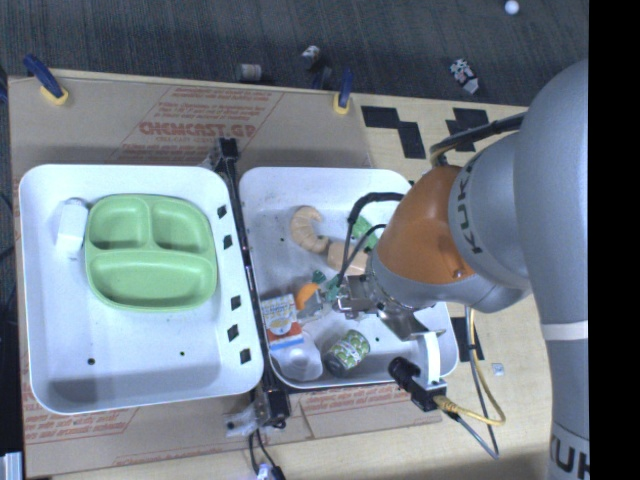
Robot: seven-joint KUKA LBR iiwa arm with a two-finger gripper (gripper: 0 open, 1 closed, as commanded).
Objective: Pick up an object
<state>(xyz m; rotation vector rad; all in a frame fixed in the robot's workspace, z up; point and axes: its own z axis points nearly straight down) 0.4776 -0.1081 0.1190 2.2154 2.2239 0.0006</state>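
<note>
Objects for picking lie clustered in the right bin (262,193), and I must choose among them by their bearing from the pincer (335,296). I see the pincer low in the middle of that bin, under the orange band of the arm (430,243), which reaches in from the right. I cannot tell from this slant whether the pincer is released or clenched; the wrist body and cables mask its tip, and I see nothing clearly gripped.

Relation governing the coming move, as I read it:

1. Orange-and-green item (310,294): immediately left of the pincer tip, touching or just beside it. This is the nearest candidate.
2. White carton with a red label (280,320): left and slightly nearer than the pincer, its long axis running near-to-far along the bin's left wall.
3. Green can (348,350): directly on the near side of the pincer, lying on its side, long axis slanting from near-left to far-right.
4. Tan curved piece (308,226): on the far side, well apart from the tip.

The left bin (40,268) carries a green divided tray (150,250) and is well apart from the arm. I judge any grasp should fall on item 1, since it needs the least travel.
</note>
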